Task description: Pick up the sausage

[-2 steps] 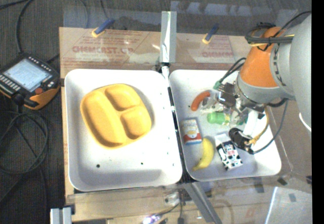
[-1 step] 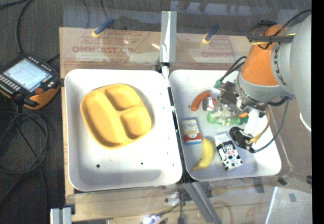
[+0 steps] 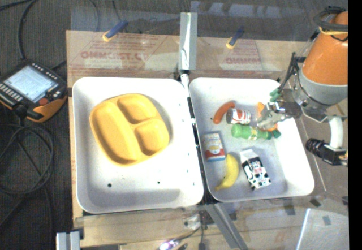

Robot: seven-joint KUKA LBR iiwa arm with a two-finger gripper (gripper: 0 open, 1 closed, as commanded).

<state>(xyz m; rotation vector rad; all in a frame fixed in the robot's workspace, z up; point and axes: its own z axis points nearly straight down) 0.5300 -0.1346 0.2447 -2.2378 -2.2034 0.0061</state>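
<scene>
The sausage [image 3: 223, 111] is a short, curved, orange-red piece lying in the right bin [image 3: 294, 178], near its upper left. Just to its right is a small red and white can [image 3: 242, 115]. My gripper [image 3: 270, 117] hangs over the upper right part of that bin, to the right of the sausage and apart from it. It sits over an orange piece [image 3: 261, 108] and the end of a green bottle [image 3: 249, 132]. Nothing of the sausage is under the gripper.
In the same bin lie a blue and white box [image 3: 214, 147], a banana [image 3: 228, 172] and a black and white carton [image 3: 255, 169]. The left bin [image 3: 113, 192] holds a yellow divided plate [image 3: 130, 128]. A teach pendant [image 3: 31, 89] lies off the bench at the left.
</scene>
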